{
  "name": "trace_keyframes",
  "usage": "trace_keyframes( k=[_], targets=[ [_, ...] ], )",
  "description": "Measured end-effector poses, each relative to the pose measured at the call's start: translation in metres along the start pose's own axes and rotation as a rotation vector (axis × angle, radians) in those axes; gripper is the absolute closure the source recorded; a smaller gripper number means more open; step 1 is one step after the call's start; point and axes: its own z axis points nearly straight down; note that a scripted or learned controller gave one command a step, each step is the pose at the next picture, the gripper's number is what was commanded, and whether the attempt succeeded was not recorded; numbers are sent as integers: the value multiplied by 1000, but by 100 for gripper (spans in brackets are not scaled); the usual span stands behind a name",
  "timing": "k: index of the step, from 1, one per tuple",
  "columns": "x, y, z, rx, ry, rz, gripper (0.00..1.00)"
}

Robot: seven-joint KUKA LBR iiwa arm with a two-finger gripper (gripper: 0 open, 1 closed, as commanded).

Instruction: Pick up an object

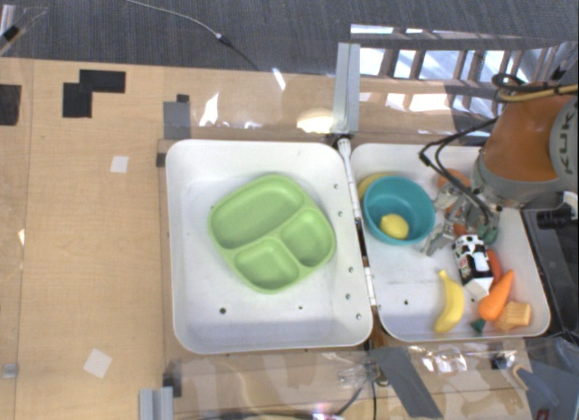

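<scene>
The claw (457,219) hangs over the right bin (407,305); I cannot tell its state. The cow toy (470,257) lies just beside it, at five o'clock.

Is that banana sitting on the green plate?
No, the banana lies in the right bin beside a carrot, while the green plate sits in the left bin.

- The left bin (194,310) has open floor all round the green divided plate (271,231) at its middle.
- The right bin (407,305) is crowded: teal bowl (398,213) at the back, banana (450,301), carrot (497,294) and cow toy (472,258) along its right side.
- Bare floor lies front-left there.
</scene>
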Motion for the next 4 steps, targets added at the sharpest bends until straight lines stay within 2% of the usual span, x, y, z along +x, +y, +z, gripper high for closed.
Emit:
trace_keyframes(
  k=[1,2,3,4],
  targets=[
    [-39,11,1,39,13,96,0],
    [3,-18,0,4,2,209,0],
    [-62,6,-2,25,-18,433,0],
    [18,-54,-1,5,2,218,0]
  ],
)
